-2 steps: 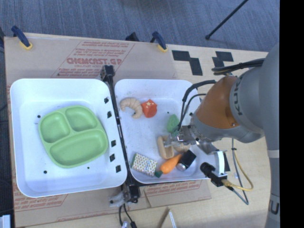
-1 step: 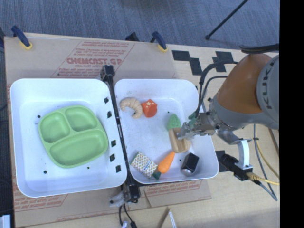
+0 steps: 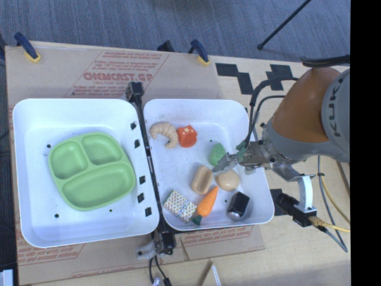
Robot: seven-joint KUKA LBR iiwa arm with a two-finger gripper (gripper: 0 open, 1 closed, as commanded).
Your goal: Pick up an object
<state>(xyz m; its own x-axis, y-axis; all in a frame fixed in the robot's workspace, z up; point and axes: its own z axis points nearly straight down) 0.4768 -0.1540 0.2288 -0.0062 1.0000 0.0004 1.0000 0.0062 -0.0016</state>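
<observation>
Small toy foods lie scattered in the right-hand shallow white bin point(image 3: 178, 107), and the two-finger gripper point(image 3: 229, 162) hangs low among them. The grey arm with its orange band point(image 3: 306, 109) reaches in from the right, wrist bent down over the bin's right wall. The fingers look slightly parted around nothing I can make out; whether they pinch anything cannot be told.

Just left of the jaws sits a green rounded piece point(image 3: 216, 154). Directly below them lies a pale tan round piece point(image 3: 228, 180), with a beige oblong piece point(image 3: 201, 179) beside it to the left. Further below are an orange carrot point(image 3: 207, 202), a black-and-silver cylinder point(image 3: 238, 205) and a checkered block point(image 3: 180, 205). Up and left, well apart, rest a red cube-like piece point(image 3: 187, 136) and a tan croissant point(image 3: 165, 132).

The left-hand white bin point(image 3: 36, 115) bears a green divided plate point(image 3: 92, 170).
</observation>
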